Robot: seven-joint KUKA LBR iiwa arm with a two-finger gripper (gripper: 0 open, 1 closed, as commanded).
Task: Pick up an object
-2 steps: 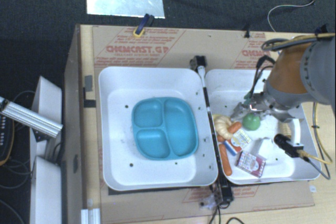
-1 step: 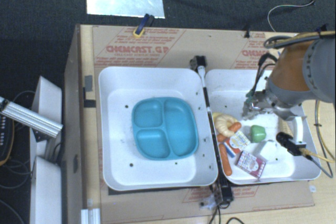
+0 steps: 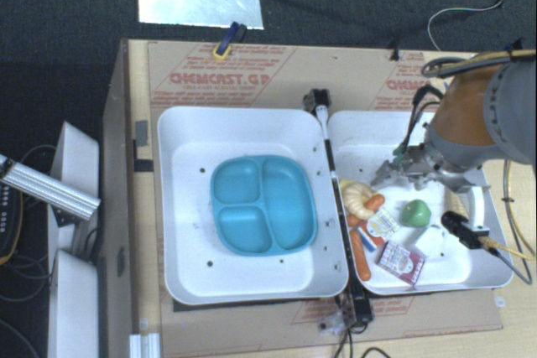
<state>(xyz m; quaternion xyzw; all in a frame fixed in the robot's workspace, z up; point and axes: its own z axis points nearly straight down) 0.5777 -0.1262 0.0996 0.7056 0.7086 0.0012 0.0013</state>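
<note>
Green ball [image 3: 414, 212]: there is one, round, smooth and bright green. It lies on the floor of the right bin [image 3: 366, 140], just below the gripper [image 3: 404, 172] in the view and slightly to its right, close to it but apart.

The gripper hangs low over the middle of that bin, and whether it is parted or closed I cannot tell from this angle. Nothing can be seen gripped in it.

Going outward, to the lower left of the gripper lies one pale ring-shaped piece [image 3: 354, 195], which looks like a bread roll. An orange piece [image 3: 374, 202] touches it on the side nearer the gripper. A second orange piece [image 3: 361, 254], long and thin, lies farther below beside the bin's left wall, so there are two orange pieces in all.

There are also two packets. A small white and yellow one [image 3: 383, 224] lies just left of the ball, and a red and white one [image 3: 401, 262] lies farthest below the gripper, near the front rim.

Well to the left of the gripper, the second of the two white bins, the left bin [image 3: 190, 148], holds one blue divided tray [image 3: 263, 205], which lies flat at its middle.
</note>
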